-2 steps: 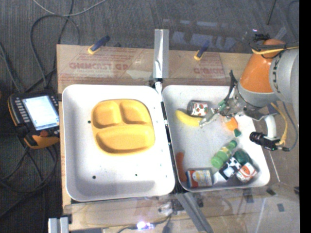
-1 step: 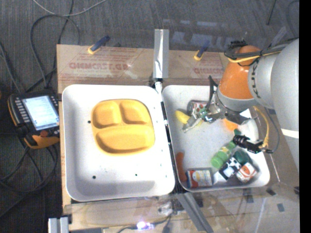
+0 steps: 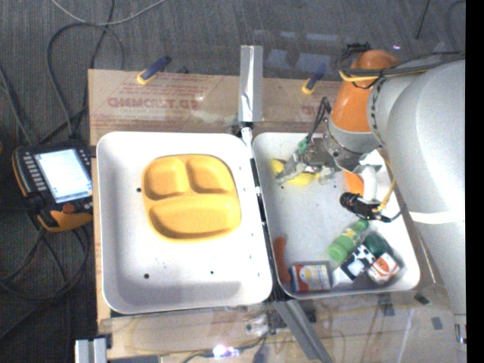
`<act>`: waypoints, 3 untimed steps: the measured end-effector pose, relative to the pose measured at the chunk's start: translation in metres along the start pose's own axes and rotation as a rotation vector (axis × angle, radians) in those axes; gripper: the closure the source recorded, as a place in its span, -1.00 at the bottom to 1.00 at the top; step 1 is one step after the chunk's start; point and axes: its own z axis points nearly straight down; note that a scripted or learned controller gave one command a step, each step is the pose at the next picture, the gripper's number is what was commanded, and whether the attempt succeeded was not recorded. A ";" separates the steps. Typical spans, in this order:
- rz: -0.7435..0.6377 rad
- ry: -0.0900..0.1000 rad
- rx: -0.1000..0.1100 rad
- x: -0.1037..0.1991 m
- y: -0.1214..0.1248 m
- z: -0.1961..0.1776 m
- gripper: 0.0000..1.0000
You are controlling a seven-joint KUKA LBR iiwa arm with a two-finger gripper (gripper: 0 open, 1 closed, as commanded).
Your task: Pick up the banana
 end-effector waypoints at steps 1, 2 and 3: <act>-0.001 -0.005 0.001 -0.002 0.000 -0.009 1.00; -0.078 0.000 -0.013 0.061 0.023 -0.096 1.00; -0.077 -0.002 -0.012 0.060 0.023 -0.096 -1.00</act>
